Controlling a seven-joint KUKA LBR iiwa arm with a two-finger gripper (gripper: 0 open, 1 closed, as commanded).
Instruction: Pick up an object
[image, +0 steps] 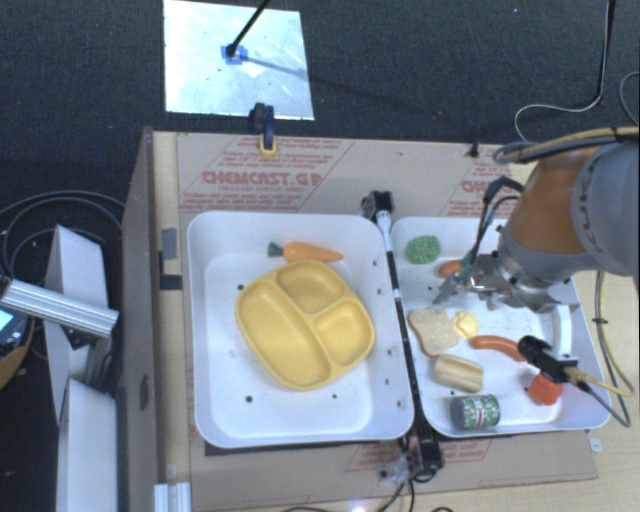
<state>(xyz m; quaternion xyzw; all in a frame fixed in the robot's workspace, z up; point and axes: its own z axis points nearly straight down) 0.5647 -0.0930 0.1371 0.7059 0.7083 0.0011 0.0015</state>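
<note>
Nearest, a small green can (474, 411) lies on its side against the right bin's front wall (520, 428): rigid, smooth, likely to roll. Just behind, a bread roll (458, 373) and toast slice (433, 329) look light and soft, best gripped across the width. Farther back, the pincer (462, 285) hovers over the bin; its opening cannot be told. More room is offered mid-bin.
</note>
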